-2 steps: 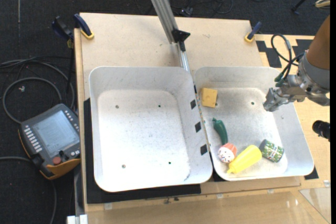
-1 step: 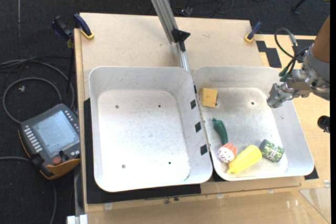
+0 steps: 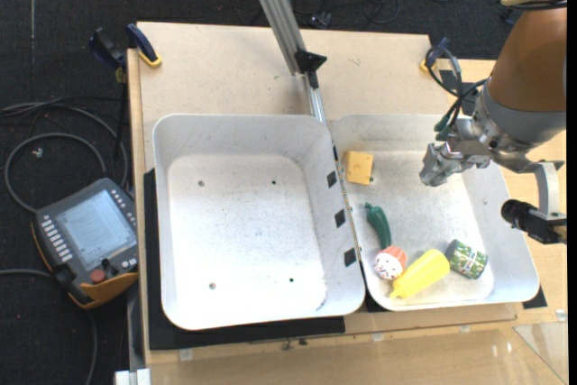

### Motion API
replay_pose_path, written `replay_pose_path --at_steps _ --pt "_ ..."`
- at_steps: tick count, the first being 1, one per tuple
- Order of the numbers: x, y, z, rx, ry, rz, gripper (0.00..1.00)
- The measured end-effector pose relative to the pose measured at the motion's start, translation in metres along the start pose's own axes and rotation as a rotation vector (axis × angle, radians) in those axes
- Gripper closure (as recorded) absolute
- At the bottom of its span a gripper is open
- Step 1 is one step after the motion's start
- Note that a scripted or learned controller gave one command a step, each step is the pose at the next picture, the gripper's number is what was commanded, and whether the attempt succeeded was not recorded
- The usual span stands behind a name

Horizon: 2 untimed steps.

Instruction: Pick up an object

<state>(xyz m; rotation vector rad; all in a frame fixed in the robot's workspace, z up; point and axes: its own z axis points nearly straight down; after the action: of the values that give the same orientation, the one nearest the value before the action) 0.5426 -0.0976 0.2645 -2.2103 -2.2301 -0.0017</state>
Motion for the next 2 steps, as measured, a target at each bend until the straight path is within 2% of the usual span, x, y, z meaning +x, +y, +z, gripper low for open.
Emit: replay_pose_path --at_steps 1,2 --pt "0.057 -0.005 0.016 0.001 0.000 0.001 1.00" --pt "0.102 -0.013 0.018 0.001 -0.001 0.001 1.00"
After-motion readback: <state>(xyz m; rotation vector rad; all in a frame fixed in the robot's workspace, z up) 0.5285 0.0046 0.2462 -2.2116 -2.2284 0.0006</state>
